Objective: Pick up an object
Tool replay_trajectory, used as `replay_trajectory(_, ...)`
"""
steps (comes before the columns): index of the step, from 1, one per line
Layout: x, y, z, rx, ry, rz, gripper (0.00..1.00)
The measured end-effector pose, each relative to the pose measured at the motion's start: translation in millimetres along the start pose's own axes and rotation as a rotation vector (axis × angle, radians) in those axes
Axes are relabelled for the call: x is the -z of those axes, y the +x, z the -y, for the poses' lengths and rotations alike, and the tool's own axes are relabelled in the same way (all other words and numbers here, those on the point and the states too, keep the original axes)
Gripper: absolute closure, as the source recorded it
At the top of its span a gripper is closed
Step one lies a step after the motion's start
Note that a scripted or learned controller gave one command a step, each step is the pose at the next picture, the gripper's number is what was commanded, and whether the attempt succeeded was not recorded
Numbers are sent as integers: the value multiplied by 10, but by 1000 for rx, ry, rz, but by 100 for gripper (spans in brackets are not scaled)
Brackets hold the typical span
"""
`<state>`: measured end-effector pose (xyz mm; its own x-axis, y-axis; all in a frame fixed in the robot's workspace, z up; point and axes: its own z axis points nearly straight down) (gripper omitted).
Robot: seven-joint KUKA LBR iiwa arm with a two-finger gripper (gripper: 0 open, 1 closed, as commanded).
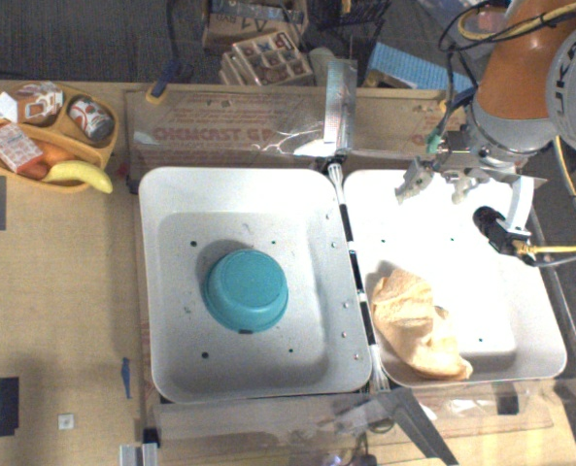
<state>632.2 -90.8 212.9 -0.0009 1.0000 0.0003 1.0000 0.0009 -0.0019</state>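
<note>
I note two white bins side by side. The left bin (171,212) holds one teal bowl (247,290), upside down near its centre. The right bin (521,299) holds a crumpled tan cloth (414,323) in its near left corner. My gripper (433,187) hangs over the far edge, fingers spread, gripping nothing.

One fixed camera looks down at a slant from above the bench (54,289), far enough to take in both white bins (171,212). The arm (530,66) enters from the right.
</note>
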Motion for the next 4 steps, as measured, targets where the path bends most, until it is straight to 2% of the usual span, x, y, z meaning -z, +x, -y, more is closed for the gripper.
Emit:
replay_trajectory(1, -685, -167, 699, 132, 0, 0, 0)
replay_trajectory(2, -1229, -155, 965, 151, -16, 2, 0)
replay_trajectory(3, -1231, -298, 1333, 155, -18, 2, 0)
replay_trajectory(4, -1227, -369, 763, 262, -17, 5, 0)
